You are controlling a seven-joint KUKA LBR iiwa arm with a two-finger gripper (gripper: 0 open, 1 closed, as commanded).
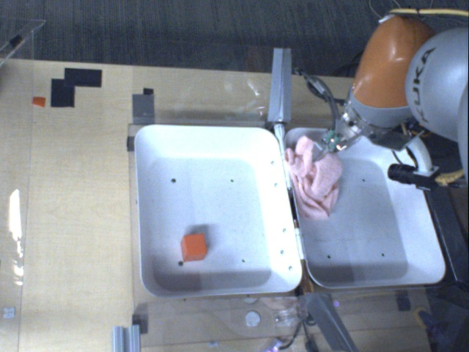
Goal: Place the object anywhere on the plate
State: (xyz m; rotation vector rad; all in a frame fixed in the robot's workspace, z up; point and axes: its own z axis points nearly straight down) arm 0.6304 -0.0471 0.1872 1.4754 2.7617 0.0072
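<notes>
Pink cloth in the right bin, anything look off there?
The pink cloth lies crumpled in a heap against the right bin's left wall, near the divider, not spread flat. The gripper sits at its upper edge. The orange block in the left bin looks normal.

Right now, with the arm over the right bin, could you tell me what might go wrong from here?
1. The gripper sits at the top edge of the pink cloth; a thin pinch of limp fabric may slip out on lifting.
2. The cloth lies against the wall between the bins, so it might snag or drape there.
3. The orange block lies far off in the left bin.
</notes>
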